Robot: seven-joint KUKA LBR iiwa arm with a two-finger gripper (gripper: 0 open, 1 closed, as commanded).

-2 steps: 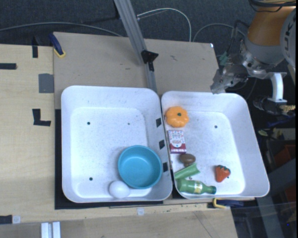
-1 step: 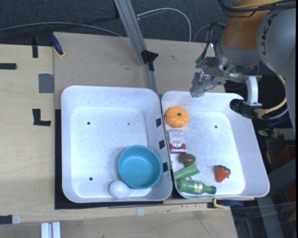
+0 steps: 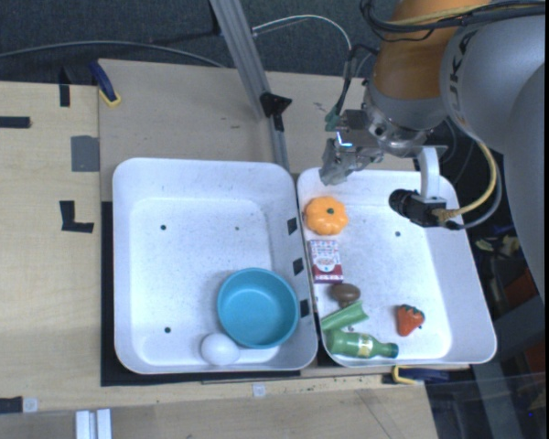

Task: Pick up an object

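My gripper hangs over the back left corner of the right bin, just above and behind a small orange pumpkin. Nothing shows between its fingers. In front of the pumpkin, along the bin's left wall, lie a red and white carton, a brown oval piece, a green wedge and a green bottle. A red strawberry sits further right.
The left bin holds a blue bowl and a white ball near its front. A grey pole rises behind the bins. Cables and a black fitting hang off the wrist over the right bin.
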